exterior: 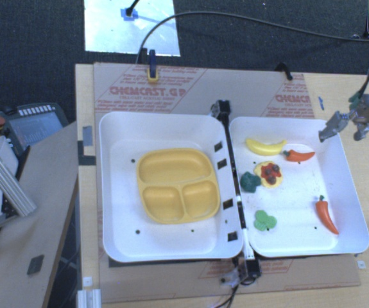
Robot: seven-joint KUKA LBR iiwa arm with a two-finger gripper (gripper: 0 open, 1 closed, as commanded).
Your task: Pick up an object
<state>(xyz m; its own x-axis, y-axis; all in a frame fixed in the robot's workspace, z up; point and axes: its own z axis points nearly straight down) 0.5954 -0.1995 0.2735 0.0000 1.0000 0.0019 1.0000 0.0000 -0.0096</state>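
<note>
The right white bin (348,172) holds several toy foods: a yellow banana (265,146), a small red chili (299,154), a round pizza slice (269,173), a dark green broccoli (250,181), a light green leafy piece (264,221) and an orange carrot (326,215). My gripper (346,126) hangs at the far right, above the bin's back right corner, with its fingers spread open and nothing between them. It is well clear of all the toys.
The left white bin (117,172) holds a yellow compartment tray (174,185). A black divider strip (230,178) runs between the bins. Cardboard (197,88) lies under both bins, and a control pendant (33,127) sits at the left.
</note>
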